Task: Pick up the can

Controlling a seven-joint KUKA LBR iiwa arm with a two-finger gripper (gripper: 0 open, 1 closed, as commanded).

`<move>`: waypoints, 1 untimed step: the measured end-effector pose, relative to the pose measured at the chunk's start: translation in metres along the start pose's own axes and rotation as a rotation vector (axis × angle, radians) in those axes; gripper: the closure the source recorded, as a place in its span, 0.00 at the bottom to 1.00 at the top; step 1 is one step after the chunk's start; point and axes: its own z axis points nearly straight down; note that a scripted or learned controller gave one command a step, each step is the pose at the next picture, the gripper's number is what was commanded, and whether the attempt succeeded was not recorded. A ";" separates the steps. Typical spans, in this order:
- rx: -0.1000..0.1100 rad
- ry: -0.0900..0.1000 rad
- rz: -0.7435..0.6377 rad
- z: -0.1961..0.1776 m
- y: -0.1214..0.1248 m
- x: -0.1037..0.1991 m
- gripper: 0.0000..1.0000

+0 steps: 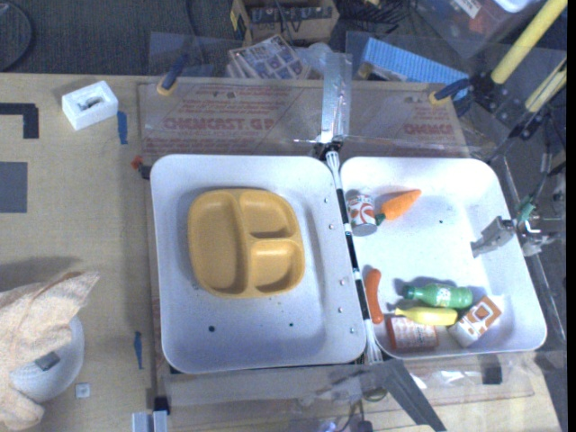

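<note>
The can [361, 212] is small, white and red with a silver end. It lies at the left edge of the right bin [450, 183], touching the green end of an orange carrot [399, 203]. My gripper [498, 235] is a small grey shape near the right bin's right wall. It hangs well to the right of the can, with bare bin floor between them. Nothing shows in its grasp.
The left bin [171, 268] holds a yellow divided plate [245, 241]. At the right bin's front lie an orange sausage [373, 293], a green bottle [438, 294], a yellow banana [427, 316], a red-labelled container [412, 334] and a small carton [476, 320].
</note>
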 end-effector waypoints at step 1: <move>-0.001 -0.001 -0.056 0.137 0.004 0.085 0.00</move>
